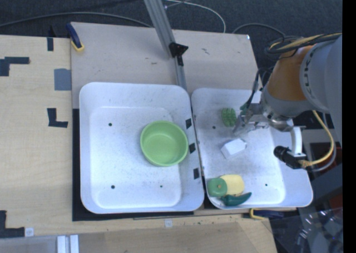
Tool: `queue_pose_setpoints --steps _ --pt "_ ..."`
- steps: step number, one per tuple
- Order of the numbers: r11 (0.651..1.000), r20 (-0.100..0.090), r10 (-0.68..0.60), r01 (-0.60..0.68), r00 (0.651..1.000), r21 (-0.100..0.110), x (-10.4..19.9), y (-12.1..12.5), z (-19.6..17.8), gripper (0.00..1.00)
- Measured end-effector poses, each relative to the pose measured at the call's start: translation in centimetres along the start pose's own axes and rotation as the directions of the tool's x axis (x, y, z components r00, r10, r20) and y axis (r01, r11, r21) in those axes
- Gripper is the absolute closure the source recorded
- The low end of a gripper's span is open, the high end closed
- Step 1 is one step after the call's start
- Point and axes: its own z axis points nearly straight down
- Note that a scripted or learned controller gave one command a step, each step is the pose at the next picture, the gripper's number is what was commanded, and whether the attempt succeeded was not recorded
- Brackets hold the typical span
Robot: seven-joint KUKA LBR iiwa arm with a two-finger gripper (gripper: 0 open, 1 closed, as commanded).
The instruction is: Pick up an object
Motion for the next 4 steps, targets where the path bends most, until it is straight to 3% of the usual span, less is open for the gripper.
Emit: queue_pose_setpoints --steps 3,4 --pt "1.000 0.002 0.001 -0.001 1.000 -0.008 0.2 0.8 -15.5 1.00" --pt "1.000 0.000 -0.002 0.002 1.000 0.000 5.0 -0.2 -13.7 1.00"
